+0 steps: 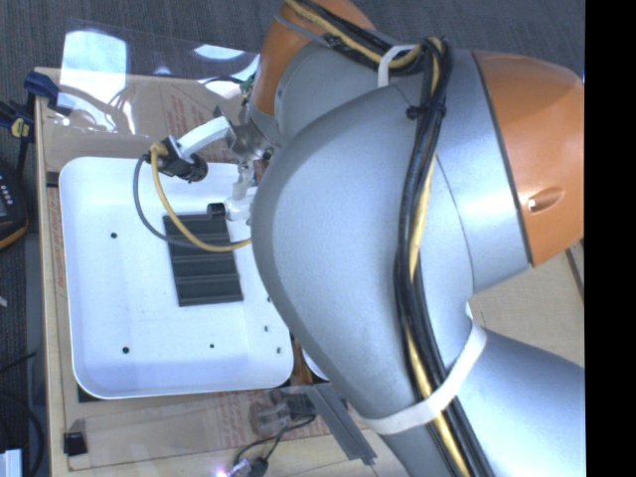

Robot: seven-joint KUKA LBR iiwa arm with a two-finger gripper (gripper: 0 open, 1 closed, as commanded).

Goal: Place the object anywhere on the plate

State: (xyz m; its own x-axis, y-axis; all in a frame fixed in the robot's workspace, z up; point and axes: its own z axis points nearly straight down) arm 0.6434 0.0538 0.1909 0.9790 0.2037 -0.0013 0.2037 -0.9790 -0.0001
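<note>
The grey arm (pixel 397 237) looms over the white bin (pixel 109 296), its gripper (pixel 241 182) just beside a dark ribbed block (pixel 207 256); jaw state cannot be told, placement seemingly pending.

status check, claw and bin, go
Claw low at the white bin's right edge, grip state unreadable. Dark ridged block lying flat in the bin. Arm blocks the right side.

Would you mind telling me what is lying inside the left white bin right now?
A dark ribbed block lies on the floor of the left bin, with a yellow and black cable looping over it. The arm covers the bin's right side, hiding whatever is there.
</note>
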